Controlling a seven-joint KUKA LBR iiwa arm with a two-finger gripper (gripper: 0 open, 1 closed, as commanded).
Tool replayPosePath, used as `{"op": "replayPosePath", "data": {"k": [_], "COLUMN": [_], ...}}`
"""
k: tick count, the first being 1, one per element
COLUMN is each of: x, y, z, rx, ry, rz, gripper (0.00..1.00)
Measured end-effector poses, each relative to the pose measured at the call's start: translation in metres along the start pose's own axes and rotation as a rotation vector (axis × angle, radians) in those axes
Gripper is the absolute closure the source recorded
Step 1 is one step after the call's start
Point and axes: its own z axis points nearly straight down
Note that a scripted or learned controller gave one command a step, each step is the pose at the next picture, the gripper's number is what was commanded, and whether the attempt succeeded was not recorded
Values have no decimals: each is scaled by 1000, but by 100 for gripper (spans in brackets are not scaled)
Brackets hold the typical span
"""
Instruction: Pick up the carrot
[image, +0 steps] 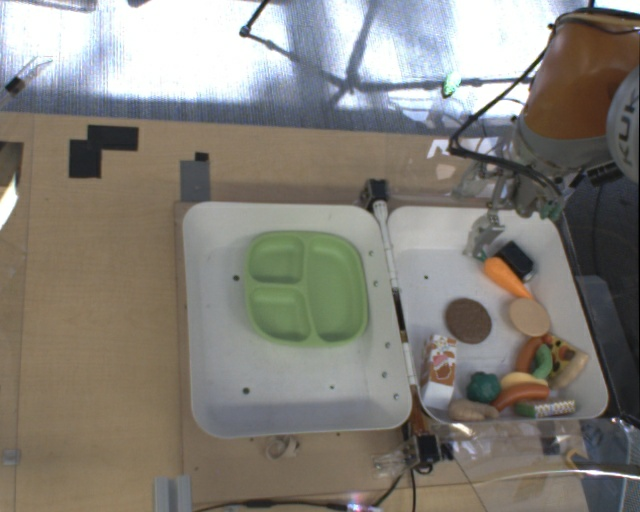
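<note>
- Tan wooden surface (100, 330) carries everything; black marker patches sit near its upper left.
- Left bin (215, 395), white and shallow, holds a green divided plate (304, 287) near its middle.
- Right bin (430, 240), just beside it, holds the food pile; most items are crowded in its lower right.
- Arm (585, 85) reaches in from the upper right, orange band showing, wrist above the right bin's far edge.
- Claw (484, 238) hangs low over the bin's upper part, tips close to the floor; too small and blurred to say if it is released or clenched, cannot tell.
- Brown round disc (467, 320) lies mid-bin; tan round piece (529, 317) to its right.
- Carton (440, 360) is by the left wall; green broccoli-like piece (484, 386) and a hot-dog-like item (520, 392) are near the bottom.
- Carrot (507, 277) lies on the bin floor, slanted, touching or just beside a black block (515, 259) on its upper side.
- Carrot sits just below and right of the claw tips, near but apart; nothing is visibly held.
- Progress judgement: the approach looks mostly done, but grasp and lift are not done. The claw probably needs a small shift toward the carrot, and the black block could get in the way.
</note>
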Motion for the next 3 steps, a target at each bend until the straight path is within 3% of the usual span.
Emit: {"op": "replayPosePath", "data": {"k": [1,2,3], "x": [59,25,21], "y": [-29,-104,-103], "z": [117,118,102], "rx": [0,6,10], "ry": [-12,-13,-28], "rz": [106,-113,-116], "gripper": [0,0,100]}}
